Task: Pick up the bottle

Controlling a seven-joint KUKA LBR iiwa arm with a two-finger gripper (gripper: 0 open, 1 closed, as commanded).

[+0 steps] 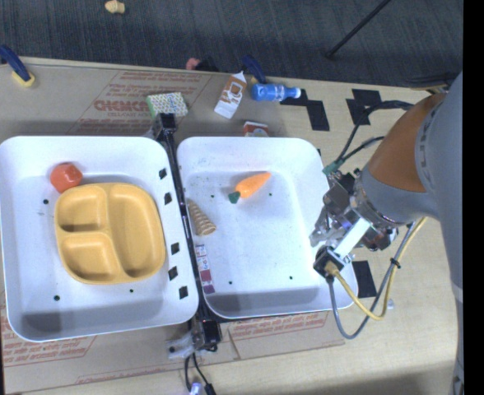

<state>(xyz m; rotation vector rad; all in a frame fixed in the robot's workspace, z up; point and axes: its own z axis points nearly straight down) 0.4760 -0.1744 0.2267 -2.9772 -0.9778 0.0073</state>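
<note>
I work in a robotics lab: my grey, orange-banded arm [415,171] reaches over a cardboard-covered worktop [102,101] where a blue clamp [13,61] grips the edge and one shallow white plastic bin [16,303] sits beside another [254,296].

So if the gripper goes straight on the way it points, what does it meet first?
From the gripper, probably the right bin's right wall; depth is unclear. The bottle lies off that line, on the bench beyond that bin.

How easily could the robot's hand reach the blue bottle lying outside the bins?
Probably yes: the blue bottle lies on the bench past the right bin, nothing on top, a small carton beside it. The hand hovers at that bin's right edge, with nothing between.
</note>
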